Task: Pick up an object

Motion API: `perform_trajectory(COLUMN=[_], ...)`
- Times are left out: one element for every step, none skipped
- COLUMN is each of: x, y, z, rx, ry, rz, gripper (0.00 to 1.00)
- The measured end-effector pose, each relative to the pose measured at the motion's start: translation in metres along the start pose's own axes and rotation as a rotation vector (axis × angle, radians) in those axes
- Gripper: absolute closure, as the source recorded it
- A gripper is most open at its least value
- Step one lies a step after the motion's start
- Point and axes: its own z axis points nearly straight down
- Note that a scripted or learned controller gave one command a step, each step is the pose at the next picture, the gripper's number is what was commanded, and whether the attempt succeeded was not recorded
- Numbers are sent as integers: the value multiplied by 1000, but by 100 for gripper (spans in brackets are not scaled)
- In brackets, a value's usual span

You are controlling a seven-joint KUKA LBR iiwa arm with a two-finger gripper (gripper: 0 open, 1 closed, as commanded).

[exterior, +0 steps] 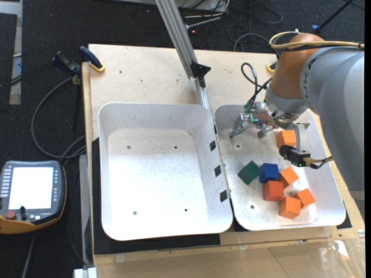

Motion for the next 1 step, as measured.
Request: perform_trajectory(x=[0], y=[0], z=[0], rx=[0], ry=[0], rz=[0], gripper=[0])
